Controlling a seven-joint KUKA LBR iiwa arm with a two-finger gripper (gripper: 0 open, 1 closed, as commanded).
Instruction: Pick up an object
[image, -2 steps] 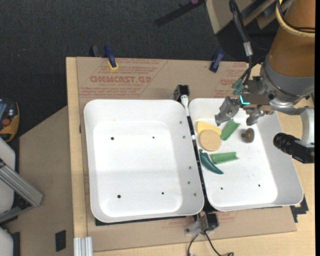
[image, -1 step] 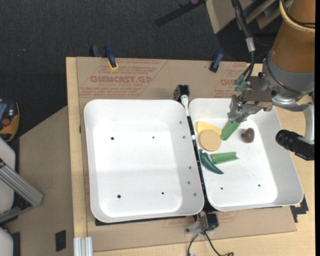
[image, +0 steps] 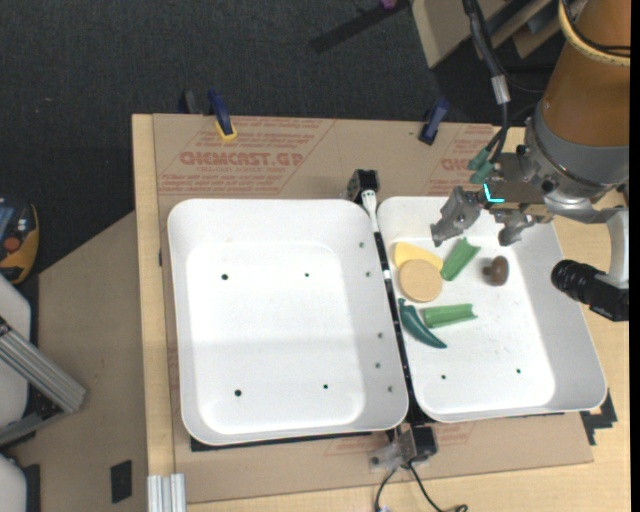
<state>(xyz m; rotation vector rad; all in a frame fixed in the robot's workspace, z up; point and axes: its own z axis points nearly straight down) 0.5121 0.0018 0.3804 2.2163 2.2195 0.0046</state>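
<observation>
Hovering over the right bin (image: 560, 390), gripper (image: 480, 232) spread wide, holding nothing.
Cardboard (image: 290, 150) underneath reads "CHEMCAST GP" in red.

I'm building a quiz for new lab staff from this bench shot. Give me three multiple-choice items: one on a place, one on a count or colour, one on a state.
1. Which bin holds the objects?
A. left bin
B. right bin
C. both

2. What colour is the disc?
A. tan
B. blue
C. red

3. How do the gripper's fingers stand?
A. shut on the disc
B. shut on the brown ball
C. spread, holding nothing

Answers:
1 B: all the pieces lie in the right bin, none in the left bin.
2 A: the disc is tan, lying partly on a yellow piece.
3 C: the gripper hangs with fingers apart above a green piece, with nothing between them; the brown ball lies apart.
</observation>
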